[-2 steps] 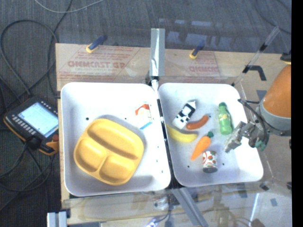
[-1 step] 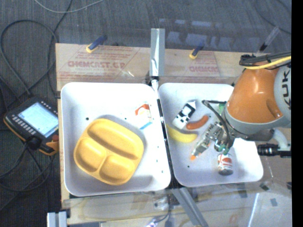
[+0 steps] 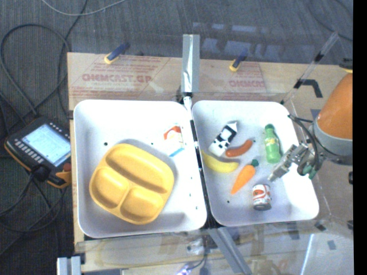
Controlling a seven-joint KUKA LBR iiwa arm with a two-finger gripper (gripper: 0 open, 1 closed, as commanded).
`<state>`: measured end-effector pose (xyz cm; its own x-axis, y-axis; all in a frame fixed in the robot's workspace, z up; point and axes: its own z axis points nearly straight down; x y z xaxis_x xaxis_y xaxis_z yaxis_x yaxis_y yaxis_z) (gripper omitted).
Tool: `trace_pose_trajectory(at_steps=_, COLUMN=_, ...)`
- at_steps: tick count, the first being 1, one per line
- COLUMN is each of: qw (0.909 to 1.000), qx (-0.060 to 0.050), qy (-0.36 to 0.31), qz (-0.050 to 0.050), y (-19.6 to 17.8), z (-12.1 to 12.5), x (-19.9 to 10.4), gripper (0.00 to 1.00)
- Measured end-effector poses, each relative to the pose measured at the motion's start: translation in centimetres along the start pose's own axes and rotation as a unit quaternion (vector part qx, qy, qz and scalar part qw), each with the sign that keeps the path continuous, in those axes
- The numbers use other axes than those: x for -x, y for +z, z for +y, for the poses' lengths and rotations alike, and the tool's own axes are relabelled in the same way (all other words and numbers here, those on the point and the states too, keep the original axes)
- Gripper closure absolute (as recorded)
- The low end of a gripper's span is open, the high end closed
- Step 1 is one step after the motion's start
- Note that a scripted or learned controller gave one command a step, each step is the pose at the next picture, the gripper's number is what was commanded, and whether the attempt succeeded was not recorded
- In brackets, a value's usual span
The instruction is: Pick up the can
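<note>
While the small red-and-white metal can point(image 3: 261, 196) is lying in the right white bin point(image 3: 304, 208), the gripper point(image 3: 285, 166) is hovering just up-right of it, not touching. Jaws are looking slightly spread, holding nothing. An orange carrot point(image 3: 243, 178) is sitting left of the can.

Robotics lab or test cell. Plywood-topped surface point(image 3: 143, 79) on grey carpet point(image 3: 114, 16), loose cables point(image 3: 57, 4) trailing across the floor. Teach pendant point(image 3: 40, 148) with lit screen beside the surface. Two white bins point(image 3: 83, 153) clamped side by side; toy food point(image 3: 243, 176) as props, orange-banded arm point(image 3: 338, 113) at right
</note>
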<state>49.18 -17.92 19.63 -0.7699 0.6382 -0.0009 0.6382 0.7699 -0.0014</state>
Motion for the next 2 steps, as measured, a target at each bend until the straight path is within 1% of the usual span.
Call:
trace_pose_trajectory(at_steps=1, qw=0.9998, qx=0.001, qy=0.019, qz=0.0, y=-6.63, z=5.15, x=-5.08, gripper=1.0)
trace_pose_trajectory(at_steps=2, qw=0.9998, qx=0.001, qy=0.019, qz=0.0, y=-6.63, z=5.15, x=-5.08, gripper=0.0)
